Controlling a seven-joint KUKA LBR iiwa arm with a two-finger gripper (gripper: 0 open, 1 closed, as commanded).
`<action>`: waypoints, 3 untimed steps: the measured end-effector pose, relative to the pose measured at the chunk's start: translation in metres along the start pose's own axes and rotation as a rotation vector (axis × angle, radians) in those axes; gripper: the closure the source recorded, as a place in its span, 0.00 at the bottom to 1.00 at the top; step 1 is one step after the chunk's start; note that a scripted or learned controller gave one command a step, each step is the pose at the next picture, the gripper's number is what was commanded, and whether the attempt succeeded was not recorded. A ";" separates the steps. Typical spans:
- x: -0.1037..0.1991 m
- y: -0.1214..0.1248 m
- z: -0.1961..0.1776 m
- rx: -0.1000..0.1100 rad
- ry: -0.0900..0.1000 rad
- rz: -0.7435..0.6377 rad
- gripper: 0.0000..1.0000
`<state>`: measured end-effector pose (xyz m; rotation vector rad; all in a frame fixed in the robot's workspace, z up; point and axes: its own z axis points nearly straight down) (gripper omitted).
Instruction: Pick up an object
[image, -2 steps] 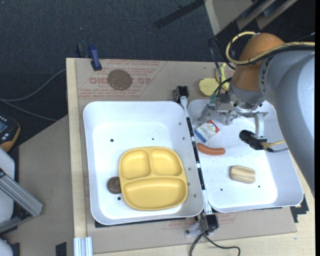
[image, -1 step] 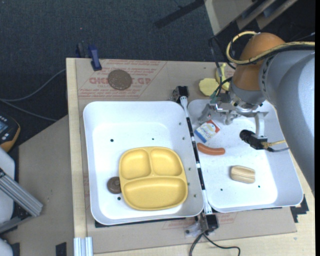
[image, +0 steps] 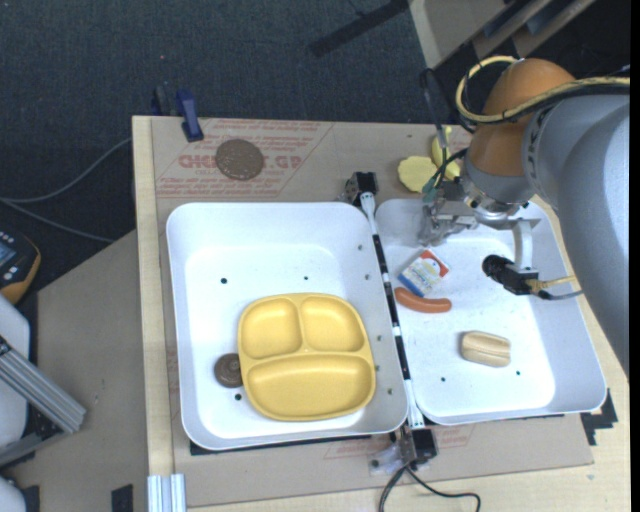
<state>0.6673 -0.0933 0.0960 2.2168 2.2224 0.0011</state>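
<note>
Two white bins stand side by side on the counter (image: 320, 150). The left bin (image: 260, 245) holds a yellow plate (image: 305, 355) with three compartments, which lies in the near half of the bin. A small brown round thing (image: 228, 370) lies just beside the left edge of the plate, touching it or almost touching it.

The right bin (image: 545, 375) holds three things. A small packet (image: 424, 272), white with red and blue, lies in the far left part, close to the wall shared with the other bin. A red-brown sausage (image: 422, 300) lies just in front of the packet, nearly touching it. A pale bread roll (image: 485, 348) lies nearer the middle of the bin, apart from the other two.

The grey arm (image: 590, 150) comes in from the right and its tool (image: 443, 228) is over the far left corner of the right bin, just behind the packet and not on it. Whether the tool is apart or together, I cannot tell from this view.

On the counter behind the bins there are a brown disc (image: 238, 158), a blue clip (image: 188, 115) and a yellow thing (image: 413, 172), the last partly hidden by the arm.
</note>
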 end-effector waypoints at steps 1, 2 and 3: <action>0.000 0.000 0.001 0.001 0.000 0.000 0.00; -0.006 -0.054 0.012 0.009 0.003 0.005 0.00; -0.005 -0.050 0.001 0.002 0.001 0.003 1.00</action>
